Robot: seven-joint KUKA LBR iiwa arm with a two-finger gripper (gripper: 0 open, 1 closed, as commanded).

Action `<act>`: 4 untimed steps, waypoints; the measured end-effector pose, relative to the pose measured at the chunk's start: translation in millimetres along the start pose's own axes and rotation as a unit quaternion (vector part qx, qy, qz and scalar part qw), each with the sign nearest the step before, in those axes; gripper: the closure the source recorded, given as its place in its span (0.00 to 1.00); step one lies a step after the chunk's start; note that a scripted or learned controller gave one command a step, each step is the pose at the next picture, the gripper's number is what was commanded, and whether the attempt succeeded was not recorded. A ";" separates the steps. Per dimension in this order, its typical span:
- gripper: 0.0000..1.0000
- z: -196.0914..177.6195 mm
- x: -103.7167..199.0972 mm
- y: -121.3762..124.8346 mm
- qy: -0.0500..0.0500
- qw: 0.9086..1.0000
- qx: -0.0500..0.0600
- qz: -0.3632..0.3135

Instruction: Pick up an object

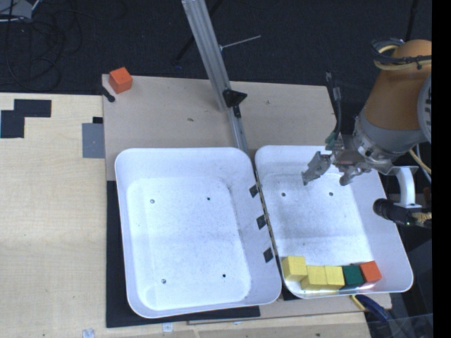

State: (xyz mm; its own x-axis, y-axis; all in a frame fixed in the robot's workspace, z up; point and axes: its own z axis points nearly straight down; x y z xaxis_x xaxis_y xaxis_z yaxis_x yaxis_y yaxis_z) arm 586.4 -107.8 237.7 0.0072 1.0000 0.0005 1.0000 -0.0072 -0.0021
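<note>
Five blocks [330, 275] line the right bin's [394, 248] near edge — we see the claw [329, 172] spread apart, grasping nothing, above that bin's far end.

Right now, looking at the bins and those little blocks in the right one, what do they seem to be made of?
The two bins look like thin moulded plastic: white, faintly speckled, with rounded corners and a soft sheen. The blocks at the right bin's near edge look like painted wood or solid plastic: flat yellow, green and orange-red faces with crisp edges; the picture cannot settle which.
</note>
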 end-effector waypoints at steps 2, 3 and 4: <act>0.00 21.1 79.4 6.6 0.000 1.000 0.005 -0.005; 0.00 49.4 31.4 31.9 -0.002 1.000 0.001 -0.002; 0.00 -20.3 54.9 69.8 0.000 1.000 -0.005 -0.005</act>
State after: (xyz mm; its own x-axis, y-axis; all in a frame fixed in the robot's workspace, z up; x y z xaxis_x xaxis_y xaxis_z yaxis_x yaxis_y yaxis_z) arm 656.6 -53.4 257.8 -0.0022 1.0000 0.0000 1.0000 0.0022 0.0070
